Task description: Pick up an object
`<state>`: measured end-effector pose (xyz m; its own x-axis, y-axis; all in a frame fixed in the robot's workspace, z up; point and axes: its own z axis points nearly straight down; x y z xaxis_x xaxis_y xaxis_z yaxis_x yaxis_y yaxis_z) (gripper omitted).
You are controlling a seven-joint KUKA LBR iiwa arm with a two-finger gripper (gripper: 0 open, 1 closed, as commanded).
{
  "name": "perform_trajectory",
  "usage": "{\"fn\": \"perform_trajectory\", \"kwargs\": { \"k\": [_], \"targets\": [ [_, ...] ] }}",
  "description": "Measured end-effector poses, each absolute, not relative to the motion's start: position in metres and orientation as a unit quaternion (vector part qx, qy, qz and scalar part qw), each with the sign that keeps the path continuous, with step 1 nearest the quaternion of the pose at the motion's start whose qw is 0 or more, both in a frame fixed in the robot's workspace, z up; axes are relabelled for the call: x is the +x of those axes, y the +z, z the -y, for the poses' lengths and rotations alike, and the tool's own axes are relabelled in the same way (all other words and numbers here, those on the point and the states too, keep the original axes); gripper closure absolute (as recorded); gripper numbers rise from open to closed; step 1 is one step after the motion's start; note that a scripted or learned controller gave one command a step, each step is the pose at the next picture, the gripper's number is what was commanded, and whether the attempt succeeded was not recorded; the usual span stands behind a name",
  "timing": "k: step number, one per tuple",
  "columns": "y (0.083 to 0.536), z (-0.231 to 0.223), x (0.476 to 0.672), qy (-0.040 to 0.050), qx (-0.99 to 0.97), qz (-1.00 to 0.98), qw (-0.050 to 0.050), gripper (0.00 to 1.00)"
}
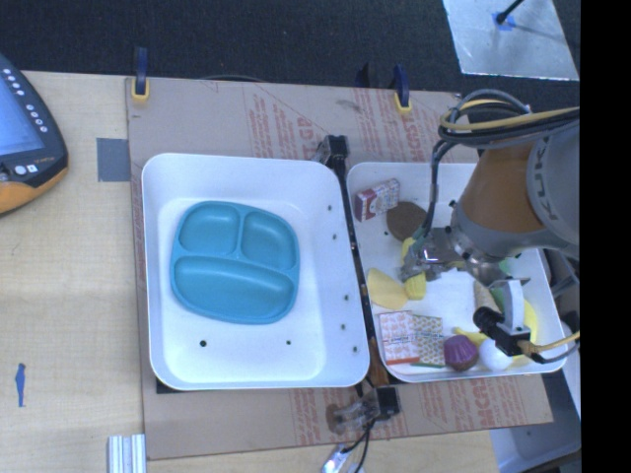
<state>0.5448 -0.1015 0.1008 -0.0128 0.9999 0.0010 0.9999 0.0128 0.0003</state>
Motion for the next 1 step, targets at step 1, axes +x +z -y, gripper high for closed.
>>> {"fn": "perform_trajectory", "kwargs": {
  "k": [1],
  "targets": [
    [0.197,0.0353,0.5483,-0.0021,-0.703,0.711,-0.001,1.0]
  ]
}}
